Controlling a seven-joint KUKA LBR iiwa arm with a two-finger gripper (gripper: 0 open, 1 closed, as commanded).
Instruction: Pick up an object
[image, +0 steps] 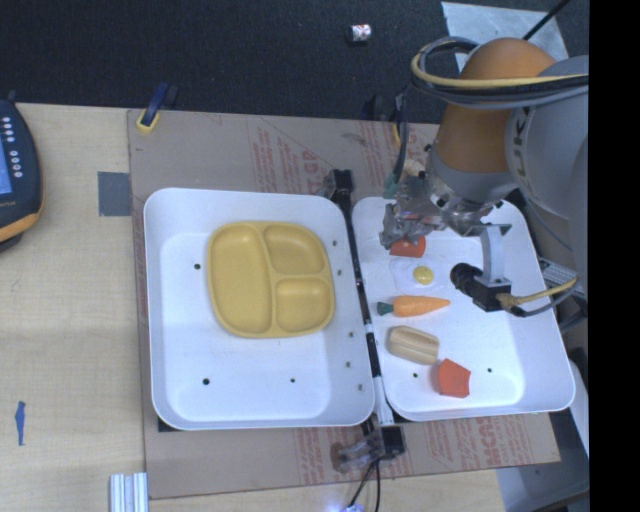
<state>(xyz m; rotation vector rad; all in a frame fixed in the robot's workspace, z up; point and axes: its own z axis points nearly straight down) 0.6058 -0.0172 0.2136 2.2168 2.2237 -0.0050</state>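
Pincer (405, 232) is down in the right bin (535, 385), at its upper-left corner, right over a small red-orange piece (408, 247). Can't tell how it's set, whether wide, narrow or gripping: the wrist hides it. Red piece looks like the target; it sits near the bin wall, so I'd centre on it and keep clear of the rim before closing. Close slowly, lift straight up, confirm it's held. Alternatives if it slips: yellow disc (424, 274), toy carrot (418, 306), tan bread-like block (412, 345), orange-red wedge (452, 379). Yellow divided plate (269, 277) lies in the left bin (180, 390).
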